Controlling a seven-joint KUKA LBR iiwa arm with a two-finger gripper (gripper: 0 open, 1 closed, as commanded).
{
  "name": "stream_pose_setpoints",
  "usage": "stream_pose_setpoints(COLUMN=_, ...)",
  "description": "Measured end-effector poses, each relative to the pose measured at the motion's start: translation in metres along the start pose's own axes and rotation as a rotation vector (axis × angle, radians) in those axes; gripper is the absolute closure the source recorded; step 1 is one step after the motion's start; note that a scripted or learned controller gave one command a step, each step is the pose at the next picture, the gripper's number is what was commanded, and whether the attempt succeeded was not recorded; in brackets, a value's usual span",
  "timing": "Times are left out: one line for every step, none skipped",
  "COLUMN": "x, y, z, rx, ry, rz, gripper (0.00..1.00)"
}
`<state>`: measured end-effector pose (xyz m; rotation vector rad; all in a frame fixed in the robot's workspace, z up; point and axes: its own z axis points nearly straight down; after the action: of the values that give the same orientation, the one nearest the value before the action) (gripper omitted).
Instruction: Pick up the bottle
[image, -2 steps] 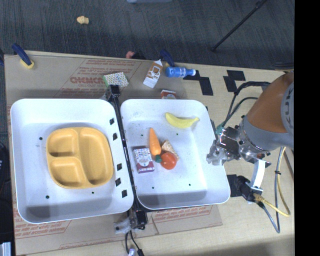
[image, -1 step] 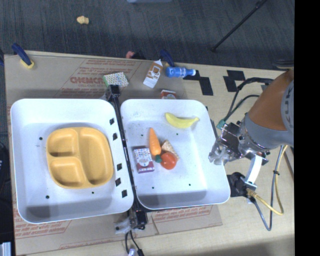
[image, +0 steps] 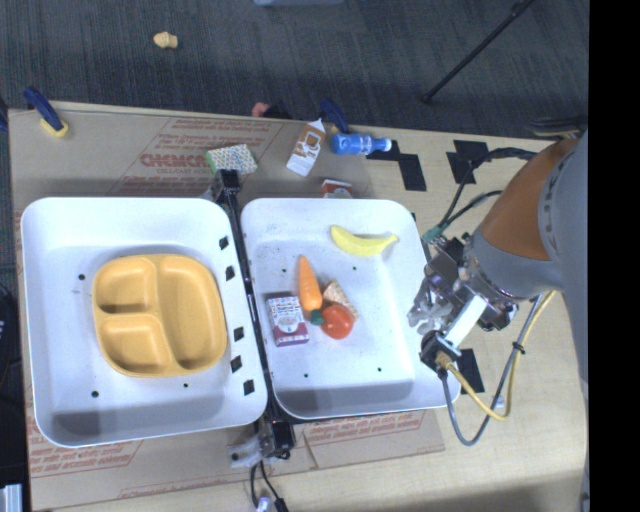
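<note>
Camera view, and the bottle (image: 360, 145) lies on its side out on the bench beyond the right bin (image: 400, 385), outside both bins, its long axis running nearly left to right across the picture; the blue body takes up the left part and a paler end points right, though which end carries the cap is too small to make out. Just left of it a small carton (image: 306, 148) leans at a tilt, and a patterned packet (image: 231, 158) sits further left, near the left bin (image: 40, 300). That left bin carries a yellow divided tray (image: 160, 312). In the right bin: a banana (image: 362, 240) near the far side, a carrot (image: 309, 285) pointing away from the camera, a tomato (image: 338, 321) touching a pale wedge beside it, and a red-labelled box (image: 287, 319). The gripper (image: 440, 320) hangs over the right bin's right rim, well apart from the bottle, tangled in cables; whether its fingers are spread or closed, I cannot tell, and nothing is visible between them.
</note>
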<state>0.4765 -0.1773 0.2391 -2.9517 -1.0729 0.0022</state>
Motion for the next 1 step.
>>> stream_pose_setpoints(x=-0.0186, y=0.0217, z=0.0008, rx=-0.001, ry=0.000, rz=-0.058, gripper=1.00)
